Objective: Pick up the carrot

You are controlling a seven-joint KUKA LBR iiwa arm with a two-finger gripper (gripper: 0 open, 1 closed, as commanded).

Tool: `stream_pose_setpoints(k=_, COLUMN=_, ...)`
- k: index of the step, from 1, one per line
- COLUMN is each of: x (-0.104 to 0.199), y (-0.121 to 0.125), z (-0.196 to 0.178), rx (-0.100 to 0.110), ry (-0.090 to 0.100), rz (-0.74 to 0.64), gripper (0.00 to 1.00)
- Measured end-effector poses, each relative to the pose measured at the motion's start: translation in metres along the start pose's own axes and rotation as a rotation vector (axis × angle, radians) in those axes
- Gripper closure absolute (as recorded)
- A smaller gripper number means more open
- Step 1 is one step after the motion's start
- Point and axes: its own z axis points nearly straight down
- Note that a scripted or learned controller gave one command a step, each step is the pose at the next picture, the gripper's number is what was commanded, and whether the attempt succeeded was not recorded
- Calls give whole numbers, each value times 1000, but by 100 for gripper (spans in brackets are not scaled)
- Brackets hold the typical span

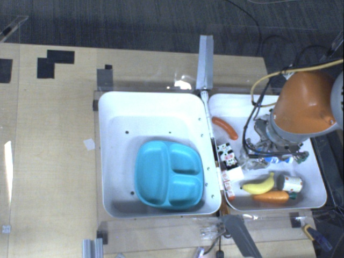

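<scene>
On the left of the tabletop (48,160) we see the left bin (115,112) holding a blue divided plate (170,173). Crossing the divider into the right bin (318,193), we find a red sausage (224,127) near the top, a small printed card (228,158) below it, then a banana (258,185) lying just above and touching the carrot (271,197), which rests along the bin's near wall with a small white cup (292,184) just beside its right end. We judge the crowding to be the main risk: a descent could catch the banana or cup instead, or nudge the carrot against the wall and let it roll away. The tool (273,153) hangs above the bin's middle, short of the carrot, and we cannot tell its state under the wrist and cables.
</scene>
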Motion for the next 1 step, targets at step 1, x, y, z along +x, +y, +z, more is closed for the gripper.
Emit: stream_pose_setpoints(k=1, x=-16, y=-15, z=33, rx=14, ry=-3, rz=-331, gripper=100)
